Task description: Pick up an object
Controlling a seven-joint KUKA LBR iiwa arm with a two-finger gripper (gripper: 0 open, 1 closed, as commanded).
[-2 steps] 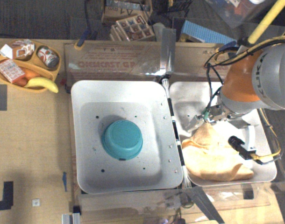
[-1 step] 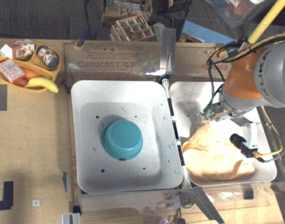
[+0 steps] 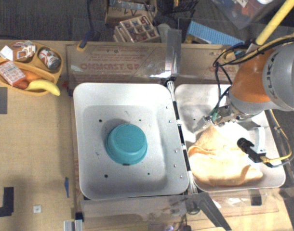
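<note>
Tool (image 3: 213, 121) low in right bin (image 3: 277, 179), at upper edge of yellow cloth (image 3: 219, 160); grip state cannot be told, nothing seen held. Teal bowl (image 3: 126, 143) left of cloth, in left bin (image 3: 84, 109). Advice: pinch raised cloth fold, lift straight, check it comes along. Cardboard strip (image 3: 115, 66) behind bins reads "Chemcast", partly legible.

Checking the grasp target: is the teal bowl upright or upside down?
Upside down. The teal bowl shows a flat closed base on top, in the left bin.
</note>
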